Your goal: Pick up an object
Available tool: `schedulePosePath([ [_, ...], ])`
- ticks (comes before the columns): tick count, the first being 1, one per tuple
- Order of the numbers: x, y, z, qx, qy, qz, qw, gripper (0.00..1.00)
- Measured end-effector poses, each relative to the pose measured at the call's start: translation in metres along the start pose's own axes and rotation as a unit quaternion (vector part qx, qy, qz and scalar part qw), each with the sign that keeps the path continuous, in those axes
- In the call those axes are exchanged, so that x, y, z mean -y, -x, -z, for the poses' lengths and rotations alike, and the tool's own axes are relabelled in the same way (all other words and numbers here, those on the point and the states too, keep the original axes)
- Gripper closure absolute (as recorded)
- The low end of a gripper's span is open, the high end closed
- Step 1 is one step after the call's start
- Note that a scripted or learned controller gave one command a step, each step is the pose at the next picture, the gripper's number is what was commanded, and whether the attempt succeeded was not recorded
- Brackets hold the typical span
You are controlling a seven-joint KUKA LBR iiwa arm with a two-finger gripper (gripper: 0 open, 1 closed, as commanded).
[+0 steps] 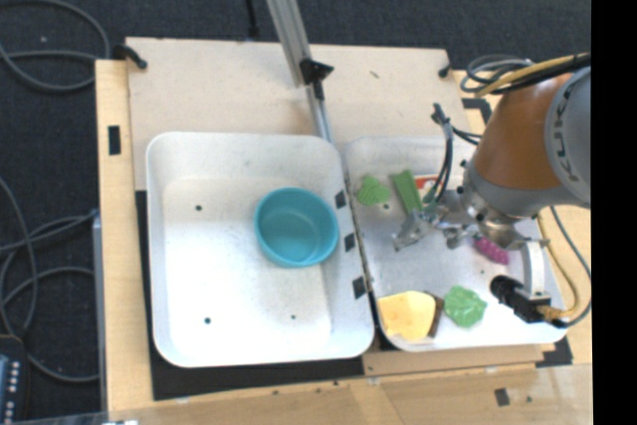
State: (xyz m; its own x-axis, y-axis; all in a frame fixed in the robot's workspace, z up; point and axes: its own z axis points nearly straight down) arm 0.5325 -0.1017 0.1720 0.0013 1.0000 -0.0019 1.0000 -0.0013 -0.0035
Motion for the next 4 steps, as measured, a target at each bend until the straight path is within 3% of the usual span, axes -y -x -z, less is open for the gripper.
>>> schedulePosePath([
  [1,0.003,0.003,-0.063,0.000,-0.001,0.000,1.0000,0.00],
  [2,0.000,0.002,-0.049,-0.002,0.003,-0.002,1.0000,1.00],
  [4,0.006,0.002,0.050,-0.001,0.005,0.003,1.0000,1.00],
])
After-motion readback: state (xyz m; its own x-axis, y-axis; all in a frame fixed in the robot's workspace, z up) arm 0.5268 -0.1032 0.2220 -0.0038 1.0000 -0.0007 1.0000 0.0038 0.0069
